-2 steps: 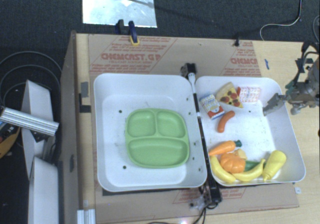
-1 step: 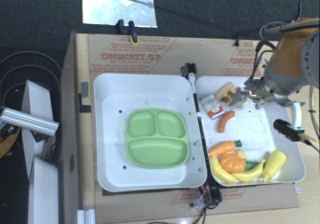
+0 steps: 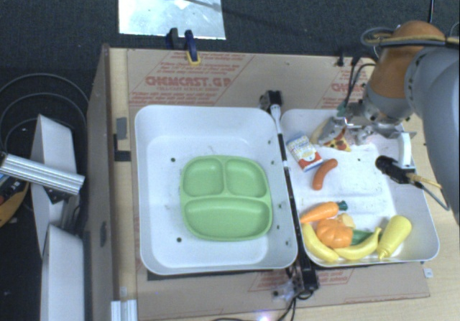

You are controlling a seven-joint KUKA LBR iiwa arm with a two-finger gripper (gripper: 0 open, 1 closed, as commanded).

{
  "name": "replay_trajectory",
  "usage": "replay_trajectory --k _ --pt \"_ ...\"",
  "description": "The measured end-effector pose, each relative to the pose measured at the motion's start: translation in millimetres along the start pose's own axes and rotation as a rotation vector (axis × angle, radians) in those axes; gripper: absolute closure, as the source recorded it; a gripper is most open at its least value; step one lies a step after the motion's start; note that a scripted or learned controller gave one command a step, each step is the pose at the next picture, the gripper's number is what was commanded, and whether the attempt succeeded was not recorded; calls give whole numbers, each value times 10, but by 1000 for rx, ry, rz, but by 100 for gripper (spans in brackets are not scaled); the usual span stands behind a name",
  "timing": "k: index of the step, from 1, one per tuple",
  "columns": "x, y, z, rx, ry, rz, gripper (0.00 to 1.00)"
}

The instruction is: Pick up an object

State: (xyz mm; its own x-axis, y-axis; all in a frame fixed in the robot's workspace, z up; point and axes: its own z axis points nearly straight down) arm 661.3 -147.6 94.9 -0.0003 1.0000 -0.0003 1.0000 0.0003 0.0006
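1. The arm [image 3: 438,90] is seen reaching in from 3 o'clock, with the orange band [image 3: 392,72] above the wrist.
2. The gripper [image 3: 339,129] is held over the 12 o'clock end of the right bin [image 3: 359,184].
3. Claw state: apart or together cannot be told from this angle. A hold on anything cannot be confirmed.
4. A small red-and-yellow piece [image 3: 339,144] is found directly at the gripper's 6 o'clock, on the bin floor. Contact between the two cannot be judged.
5. A carton [image 3: 303,152], white with blue and red print, is placed at the gripper's 8 o'clock. It lies tilted, near the bin's 9 o'clock wall.
6. A sausage [image 3: 325,173] is laid at the carton's 5 o'clock, just beside it, slanted.
7. A cluster is packed into the bin's 6 o'clock end:
   - The carrot [image 3: 320,212] is at the top, with its green stub pointing to 3 o'clock.
   - An orange vegetable [image 3: 334,232] is touching the carrot at its 5 o'clock.
   - A banana [image 3: 338,252] is curved under both.
   - A green piece [image 3: 363,236] is wedged just above the banana's 3 o'clock tip.
   - A yellow squash [image 3: 394,235] is set at the cluster's 3 o'clock, against the banana's tip.
8. The left bin [image 3: 165,141] is occupied by a green plate [image 3: 226,197] with three compartments. The plate is set slightly toward 5 o'clock of centre.
9. Both bins are seated side by side on a cardboard sheet [image 3: 215,75], with their inner rims meeting.
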Motion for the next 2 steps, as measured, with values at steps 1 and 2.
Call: replay_trajectory --k 1,2 --pt "241 -444 112 3 1 0 0" --pt "341 -31 132 30 2 2 0"
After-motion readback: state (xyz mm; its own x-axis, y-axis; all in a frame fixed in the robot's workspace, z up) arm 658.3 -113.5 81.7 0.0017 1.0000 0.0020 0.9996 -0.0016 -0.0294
